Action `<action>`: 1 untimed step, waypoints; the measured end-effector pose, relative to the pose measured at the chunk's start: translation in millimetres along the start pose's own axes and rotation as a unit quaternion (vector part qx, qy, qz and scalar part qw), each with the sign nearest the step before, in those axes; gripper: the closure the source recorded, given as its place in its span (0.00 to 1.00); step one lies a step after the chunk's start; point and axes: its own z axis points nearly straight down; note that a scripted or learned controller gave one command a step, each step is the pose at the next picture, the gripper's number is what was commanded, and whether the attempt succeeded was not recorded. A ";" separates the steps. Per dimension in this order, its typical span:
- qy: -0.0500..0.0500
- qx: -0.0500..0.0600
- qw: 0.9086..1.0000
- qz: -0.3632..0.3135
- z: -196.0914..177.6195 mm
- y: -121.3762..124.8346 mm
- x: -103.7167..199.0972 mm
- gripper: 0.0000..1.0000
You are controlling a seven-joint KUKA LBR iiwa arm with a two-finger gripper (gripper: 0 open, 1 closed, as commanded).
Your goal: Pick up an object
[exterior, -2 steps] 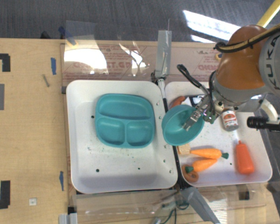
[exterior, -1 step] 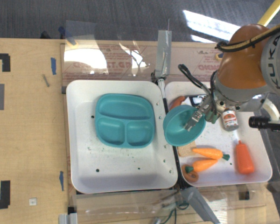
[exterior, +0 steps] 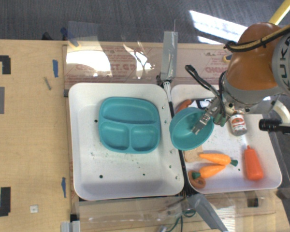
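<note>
The claw (exterior: 203, 121) pinches the rim of a teal bowl (exterior: 189, 129), which sits tilted over the divider between the two bins. The left bin (exterior: 82, 144) carries a teal divided plate (exterior: 129, 124) with bare floor around it. Two carrots (exterior: 213, 163) and an orange bottle (exterior: 253, 163) crowd the right bin (exterior: 273, 180).
</note>
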 end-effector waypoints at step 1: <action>-0.002 -0.003 0.994 -0.106 -23.6 27.5 -77.7 1.00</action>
